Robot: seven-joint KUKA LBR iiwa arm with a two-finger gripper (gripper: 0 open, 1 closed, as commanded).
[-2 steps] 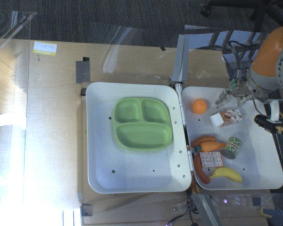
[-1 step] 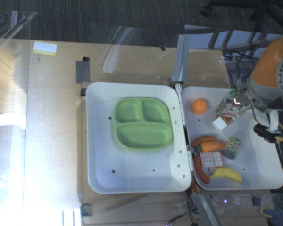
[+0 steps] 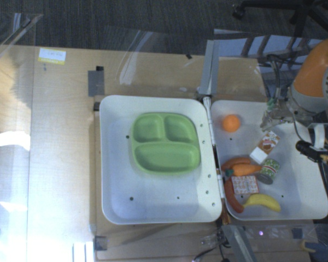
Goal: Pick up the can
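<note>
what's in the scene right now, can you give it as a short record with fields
target: can, lying on its side in the right bin
near the can: small carton, carrot, banana, patterned packet
also in right bin: orange, near the back left corner
left bin: holds a green divided plate
gripper: over the back of the right bin, above the carton, apart from the can
can grasped: no

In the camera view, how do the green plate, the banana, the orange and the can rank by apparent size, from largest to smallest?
1. Green plate, by far the largest.
2. Banana.
3. Can and orange: they look about alike, so I do not rank them.
</note>
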